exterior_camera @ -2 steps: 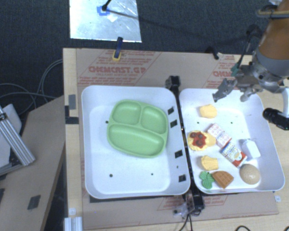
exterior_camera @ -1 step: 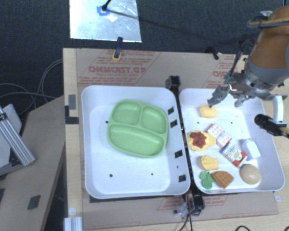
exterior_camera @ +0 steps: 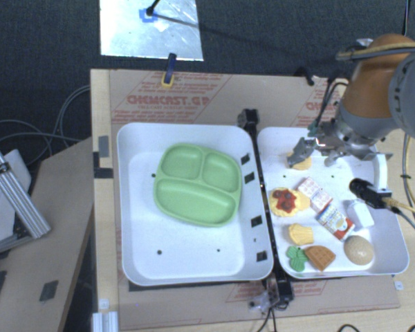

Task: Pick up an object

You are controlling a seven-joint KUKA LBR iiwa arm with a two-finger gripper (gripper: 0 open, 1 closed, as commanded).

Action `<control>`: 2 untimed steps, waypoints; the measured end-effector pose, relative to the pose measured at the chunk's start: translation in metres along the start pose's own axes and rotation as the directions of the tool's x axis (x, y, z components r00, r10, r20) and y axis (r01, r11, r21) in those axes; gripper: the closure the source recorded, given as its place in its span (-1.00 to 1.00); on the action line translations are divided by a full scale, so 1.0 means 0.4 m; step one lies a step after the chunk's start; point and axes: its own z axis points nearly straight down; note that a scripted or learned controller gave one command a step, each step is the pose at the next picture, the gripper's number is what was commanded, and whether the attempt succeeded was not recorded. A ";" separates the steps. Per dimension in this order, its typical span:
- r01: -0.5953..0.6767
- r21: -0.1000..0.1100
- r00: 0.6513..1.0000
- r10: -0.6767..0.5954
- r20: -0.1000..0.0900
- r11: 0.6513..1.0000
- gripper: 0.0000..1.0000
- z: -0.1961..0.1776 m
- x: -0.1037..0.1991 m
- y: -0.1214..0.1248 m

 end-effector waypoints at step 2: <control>0.000 -0.010 1.000 0.000 0.004 1.000 -1.00 0.223 0.008 0.010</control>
